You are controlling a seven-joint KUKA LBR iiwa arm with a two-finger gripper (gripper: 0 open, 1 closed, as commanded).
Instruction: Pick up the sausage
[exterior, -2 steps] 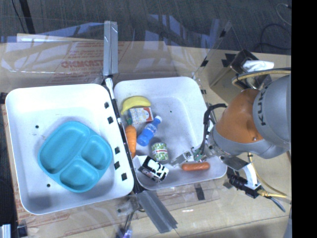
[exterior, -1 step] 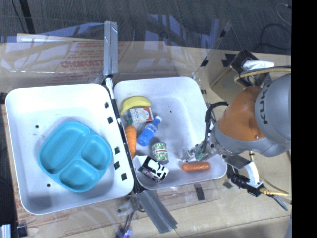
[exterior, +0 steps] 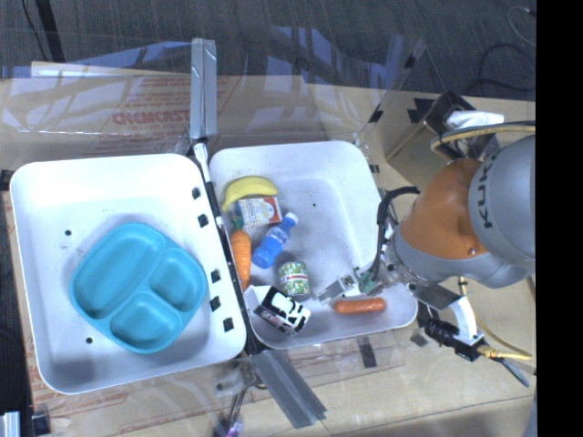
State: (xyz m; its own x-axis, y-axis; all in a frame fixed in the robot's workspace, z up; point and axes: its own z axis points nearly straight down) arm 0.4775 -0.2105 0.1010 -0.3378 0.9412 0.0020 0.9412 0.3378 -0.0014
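Because the sausage (exterior: pixel 359 306) lies flat near the right bin's (exterior: pixel 351 157) front rim, the pincer (exterior: pixel 349 285) hovers just above it, apparently spread and empty, presumably lining up to straddle it.

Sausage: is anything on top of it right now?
Nothing lies on the sausage; its whole length shows on the right bin's floor. The hand hangs just above its left end, so contact there cannot be judged. What is under the sausage is hidden.

White bins (exterior: pixel 109 176) smooth matt plastic; blue tray (exterior: pixel 137 285) glossy plastic; sausage (exterior: pixel 360 306) shiny, smooth; my fingers (exterior: pixel 339 287) bare metal.
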